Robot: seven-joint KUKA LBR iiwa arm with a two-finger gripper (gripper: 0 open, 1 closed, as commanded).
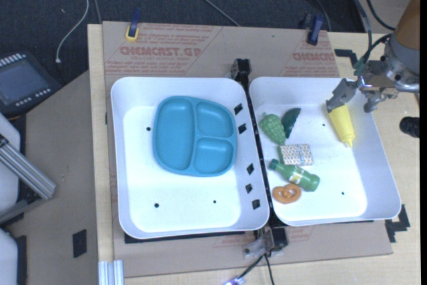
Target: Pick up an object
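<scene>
In the right bin [373, 163] we count six things: one yellow bottle [342, 124], two green toys [279, 125], one patterned packet [297, 155], one green bottle [298, 175], one orange pretzel [287, 193]. The jaws [353, 94] stand spread just above the yellow bottle, holding nothing. The left bin [133, 163] carries one blue tray [195, 135], with bare floor around it. The cardboard [160, 47] reads "CHEMCAST".

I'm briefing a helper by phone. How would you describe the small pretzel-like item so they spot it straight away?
Look in the right bin, at its near-left corner. The orange-brown pretzel lies just below the green bottle. It is the only flat, looped, orange-brown piece there.
</scene>
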